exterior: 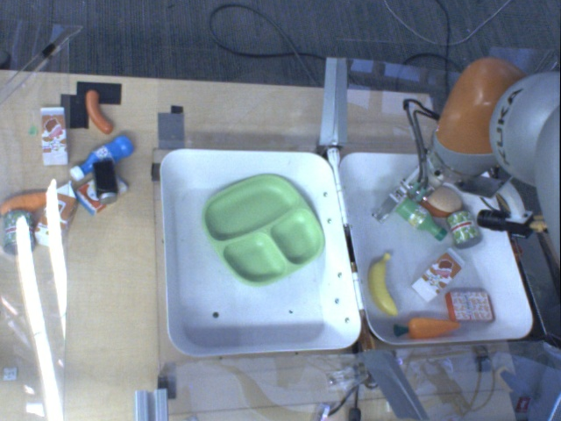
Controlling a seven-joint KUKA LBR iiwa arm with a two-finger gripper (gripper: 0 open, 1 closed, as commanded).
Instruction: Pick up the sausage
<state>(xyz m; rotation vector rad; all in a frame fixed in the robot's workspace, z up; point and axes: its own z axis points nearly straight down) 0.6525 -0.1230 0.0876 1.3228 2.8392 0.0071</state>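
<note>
A reddish-brown rounded piece (443,202), which looks like the sausage, lies at the back of the right bin (522,323). The wrist partly covers it. My gripper (396,203) hangs low over the bin just left of that piece, above a green bottle (421,218) that lies on its side. The grey arm with its orange band (478,103) reaches in from the upper right. A second, red-orange sausage-shaped thing (99,112) lies outside the bins on the bench at the far left.
The right bin also holds a small green can (463,228), a banana (382,283), a small carton (437,276), a red box (468,304) and a carrot (429,327). A green divided plate (263,226) sits in the left bin (188,323). Small items lie on the bench at left.
</note>
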